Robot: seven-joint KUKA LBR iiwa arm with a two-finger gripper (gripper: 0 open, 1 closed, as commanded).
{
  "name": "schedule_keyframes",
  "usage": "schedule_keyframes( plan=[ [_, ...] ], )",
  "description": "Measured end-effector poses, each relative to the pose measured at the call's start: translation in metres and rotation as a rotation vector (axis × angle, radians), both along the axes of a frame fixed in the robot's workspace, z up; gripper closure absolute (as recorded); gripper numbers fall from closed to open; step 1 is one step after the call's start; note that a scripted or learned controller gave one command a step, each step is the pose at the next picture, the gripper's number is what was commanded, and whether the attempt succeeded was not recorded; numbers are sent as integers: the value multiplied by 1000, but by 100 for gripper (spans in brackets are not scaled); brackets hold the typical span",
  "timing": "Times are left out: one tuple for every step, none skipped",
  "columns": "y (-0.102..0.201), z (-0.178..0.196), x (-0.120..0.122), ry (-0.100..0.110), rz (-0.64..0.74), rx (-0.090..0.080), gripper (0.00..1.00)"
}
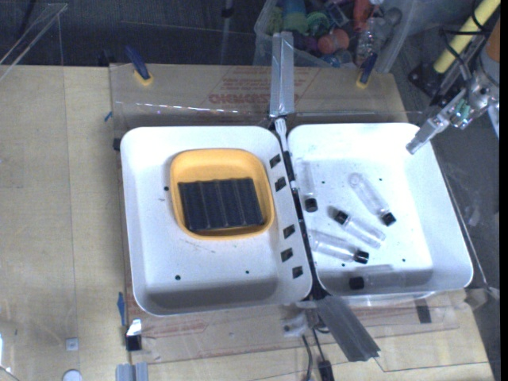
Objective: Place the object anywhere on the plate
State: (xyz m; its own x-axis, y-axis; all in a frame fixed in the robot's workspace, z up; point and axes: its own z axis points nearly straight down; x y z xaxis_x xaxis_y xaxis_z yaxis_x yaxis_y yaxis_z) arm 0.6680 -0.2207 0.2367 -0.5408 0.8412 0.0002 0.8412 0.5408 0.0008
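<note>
Yellow plastic marks your target: the plate sits in the left bin, with a dark ribbed insert lying across its middle. Take the divider between the two bins as your landmark; the plate is to its left, close by, and nothing from the other side rests on it.

Just right of the divider, in the right bin, you have several clear vials with black caps. One vial lies right against the divider, another vial lies further right and slanted, and two more lie below them, near the bin's front wall. None touches the plate.

Far right of the divider, past the right bin's upper corner, the gripper hangs out at the bin's edge, well apart from the vials. You see nothing between its fingers, and whether they are spread or closed I cannot tell at this size.

So I judge you are at the very start: picking is not yet done. The next move calls for coming in over one vial, preferably one lying free of its neighbours, and descending squarely across its slim body.
</note>
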Motion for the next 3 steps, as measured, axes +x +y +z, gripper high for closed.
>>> schedule_keyframes(
  plan=[
    [-1, 1, 0, -1, 316, 0, 0],
    [-1, 66, -7, -9, 583, -5, 0],
    [-1, 44, -16, -4, 805, -1, 0]
  ],
)
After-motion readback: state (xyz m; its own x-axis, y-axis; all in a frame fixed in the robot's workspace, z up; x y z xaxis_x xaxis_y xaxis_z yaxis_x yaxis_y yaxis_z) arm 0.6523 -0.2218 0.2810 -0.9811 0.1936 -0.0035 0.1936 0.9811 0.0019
